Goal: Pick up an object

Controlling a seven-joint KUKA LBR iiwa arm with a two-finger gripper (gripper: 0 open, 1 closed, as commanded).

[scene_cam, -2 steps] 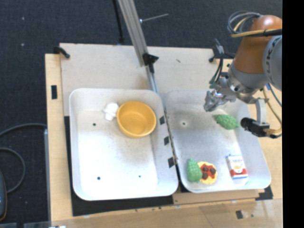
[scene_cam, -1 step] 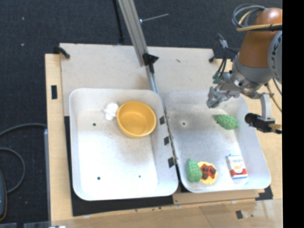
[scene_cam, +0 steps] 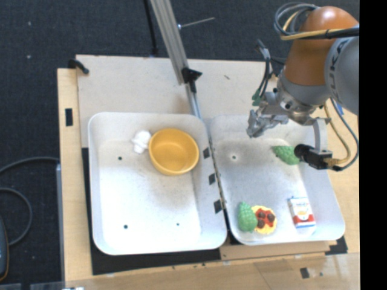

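My gripper (scene_cam: 259, 127) hangs over the back of the right bin (scene_cam: 266, 180), pointing down, with nothing visible between its fingers. A small green object (scene_cam: 285, 154) lies just to its right and a little nearer. At the front of this bin sit a green bumpy toy (scene_cam: 245, 216), a yellow and red object (scene_cam: 264, 218) and a small red and white carton (scene_cam: 301, 212). In the left bin (scene_cam: 151, 216) a yellow bowl (scene_cam: 173, 151) stands upright with a small white object (scene_cam: 141, 141) touching its left side.
A slanted metal post (scene_cam: 172, 38) rises from the bench behind the bins, ending at a black clamp (scene_cam: 191, 76). Black cables and a connector (scene_cam: 314, 156) hang off the arm's wrist over the right bin's far edge.
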